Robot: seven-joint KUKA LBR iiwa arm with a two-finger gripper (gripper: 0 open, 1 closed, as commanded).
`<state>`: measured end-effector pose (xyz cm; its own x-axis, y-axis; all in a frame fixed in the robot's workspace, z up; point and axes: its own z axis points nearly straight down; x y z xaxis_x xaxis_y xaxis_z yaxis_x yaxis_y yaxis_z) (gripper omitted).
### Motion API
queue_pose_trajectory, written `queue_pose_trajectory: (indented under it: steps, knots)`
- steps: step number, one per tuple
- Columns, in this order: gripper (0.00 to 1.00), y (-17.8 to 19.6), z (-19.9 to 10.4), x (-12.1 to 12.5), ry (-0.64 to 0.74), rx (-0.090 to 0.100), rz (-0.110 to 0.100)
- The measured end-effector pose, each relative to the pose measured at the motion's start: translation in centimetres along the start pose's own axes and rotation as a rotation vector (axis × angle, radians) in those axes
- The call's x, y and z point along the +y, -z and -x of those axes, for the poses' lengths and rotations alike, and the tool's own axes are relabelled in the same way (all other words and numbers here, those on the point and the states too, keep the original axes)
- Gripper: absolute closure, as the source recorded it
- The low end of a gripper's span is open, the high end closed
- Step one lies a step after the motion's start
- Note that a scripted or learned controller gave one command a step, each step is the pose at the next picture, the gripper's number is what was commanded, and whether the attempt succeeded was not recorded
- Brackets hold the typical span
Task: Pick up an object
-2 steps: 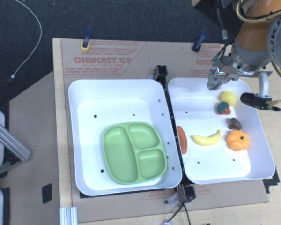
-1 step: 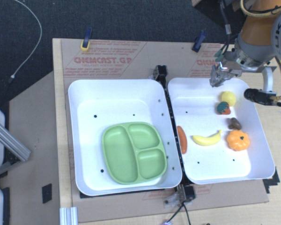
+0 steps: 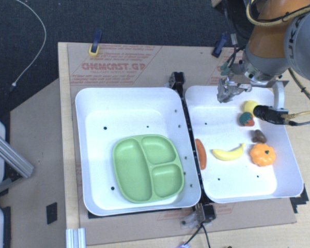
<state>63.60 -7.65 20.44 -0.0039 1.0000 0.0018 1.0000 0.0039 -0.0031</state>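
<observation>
Under the gripper (image 3: 228, 93): bare white floor at the far corner of the right bin (image 3: 284, 187), next to the divider between the bins. Nothing is seen in the gripper; whether it is apart or together cannot be told from this view.

Right bin, contents, 6 items, all candidates for picking:
- 1 yellow round fruit (image 3: 249, 106), nearest the gripper, just off to its side toward the arm.
- 1 teal-and-orange piece (image 3: 246, 119), touching the yellow fruit on the side away from the gripper.
- 1 small brown lump (image 3: 258, 136), further from the gripper along the same line.
- 1 orange pumpkin (image 3: 262, 154), just past the brown lump, the farthest item on that side.
- 1 banana (image 3: 228, 153), well apart from the gripper, straight toward the near edge of the bench, lying flat beside the pumpkin.
- 1 carrot (image 3: 201, 154), as far from the gripper as the banana, lying along the bin wall by the divider.

Left bin (image 3: 88, 138), contents, 1 item:
- 1 green divided plate (image 3: 147, 167), three compartments, well apart from the gripper across the divider.

Surroundings:
- 1 cardboard sheet (image 3: 119, 63) with red print under both bins.
- 2 black clips (image 3: 176, 79) at the ends of the divider, one just beside the gripper.
- 2 blue clamps (image 3: 95, 43) on the cardboard's far edge.

No item lies between the gripper and the bin floor.
</observation>
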Motion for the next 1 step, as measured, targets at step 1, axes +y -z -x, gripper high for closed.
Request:
queue_pose_trajectory:
  steps: [1]
  knots:
    - [1.0, -0.55, -4.53, -2.33, 0.0, 0.0, -0.001]
